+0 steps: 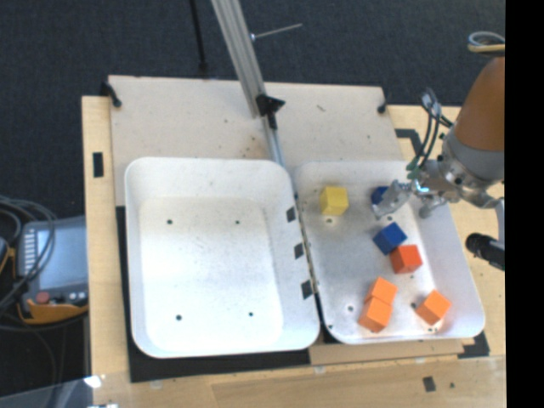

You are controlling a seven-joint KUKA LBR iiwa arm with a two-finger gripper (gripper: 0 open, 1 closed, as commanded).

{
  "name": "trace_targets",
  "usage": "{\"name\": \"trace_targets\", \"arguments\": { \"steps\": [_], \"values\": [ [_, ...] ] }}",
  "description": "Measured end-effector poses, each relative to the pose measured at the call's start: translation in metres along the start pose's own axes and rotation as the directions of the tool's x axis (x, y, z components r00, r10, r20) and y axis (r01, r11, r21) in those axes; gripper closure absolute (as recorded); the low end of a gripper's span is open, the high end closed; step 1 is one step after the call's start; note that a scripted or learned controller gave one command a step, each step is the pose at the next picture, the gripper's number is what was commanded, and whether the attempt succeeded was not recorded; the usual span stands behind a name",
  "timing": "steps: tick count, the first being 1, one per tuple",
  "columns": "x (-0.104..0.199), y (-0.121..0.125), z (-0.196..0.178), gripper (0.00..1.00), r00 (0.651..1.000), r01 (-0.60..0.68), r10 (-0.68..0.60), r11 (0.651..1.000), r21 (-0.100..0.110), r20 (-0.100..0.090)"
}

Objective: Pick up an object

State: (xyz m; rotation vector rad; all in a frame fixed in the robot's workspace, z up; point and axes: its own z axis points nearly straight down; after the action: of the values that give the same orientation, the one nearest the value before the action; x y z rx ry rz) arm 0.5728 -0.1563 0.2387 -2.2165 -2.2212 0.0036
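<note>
Two shallow white bins side by side on the bench: left bin (153, 185) and right bin (463, 287), divided by a shared inner wall with small dark clips. Arm (480, 121) entering from the right, orange band above grey wrist, positioned over the upper right corner of the right bin. Gripper (399, 192) low over the right bin's upper area, pointing left, just above and beside a small blue object (380, 197) seen at its tip. Finger state: cannot tell; contact between tip and small blue object not resolvable. Contents of right bin: yellow cube (334, 201) near the upper left, well apart from the gripper; blue cube (389, 237) just below the gripper; red-orange cube (406, 257) touching or just beside the blue cube at its lower right; orange block (378, 303) near the lower centre, apparently two cubes stacked or abutted; single orange cube (433, 307) near the lower right wall. Aluminium rail (242, 53) slanting from the top edge down to the junction between the bins. Handheld control unit (47, 266) with cables at the far left, off the bench.
</note>
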Motion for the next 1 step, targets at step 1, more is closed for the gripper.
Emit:
{"name": "trace_targets", "arguments": {
  "steps": [1],
  "values": [
    [0.0001, 0.0009, -0.0028, 0.00, 1.000, 0.000, 0.000, 1.000, -0.005, 0.001]
  ]
}}
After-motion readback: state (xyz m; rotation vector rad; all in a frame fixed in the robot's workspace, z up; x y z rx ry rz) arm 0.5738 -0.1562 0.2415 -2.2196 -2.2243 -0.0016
